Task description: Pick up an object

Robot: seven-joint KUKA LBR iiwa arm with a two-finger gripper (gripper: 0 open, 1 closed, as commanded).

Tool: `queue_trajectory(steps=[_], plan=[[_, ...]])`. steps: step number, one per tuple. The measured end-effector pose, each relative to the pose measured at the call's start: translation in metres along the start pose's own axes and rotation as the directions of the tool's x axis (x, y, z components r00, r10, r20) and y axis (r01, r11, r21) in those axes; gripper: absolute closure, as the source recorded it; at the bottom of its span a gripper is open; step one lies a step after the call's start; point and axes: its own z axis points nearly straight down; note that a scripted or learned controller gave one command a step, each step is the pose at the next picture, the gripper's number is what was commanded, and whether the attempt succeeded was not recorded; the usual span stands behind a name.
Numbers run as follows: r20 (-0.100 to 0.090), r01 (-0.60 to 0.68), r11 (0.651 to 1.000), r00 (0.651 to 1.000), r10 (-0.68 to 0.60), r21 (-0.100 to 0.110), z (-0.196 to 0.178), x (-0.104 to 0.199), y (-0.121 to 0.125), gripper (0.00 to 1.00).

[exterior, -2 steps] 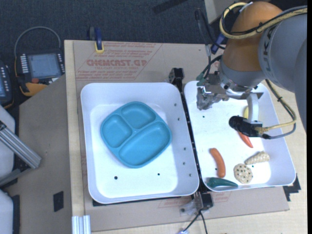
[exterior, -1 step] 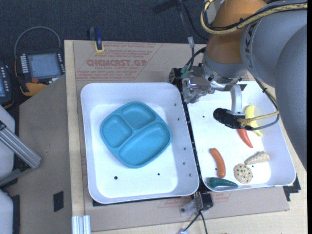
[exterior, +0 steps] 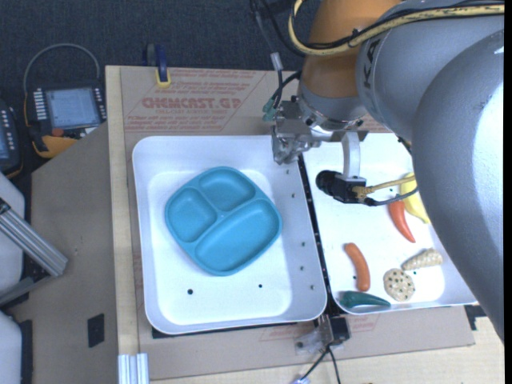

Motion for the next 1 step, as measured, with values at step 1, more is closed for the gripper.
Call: queue_trajectory(steps=[1], plan=[[0.0, -0.001, 1.0, 1.0, 0.001, 0.001, -0.0002, -0.0014, -0.0005, 0.0]])
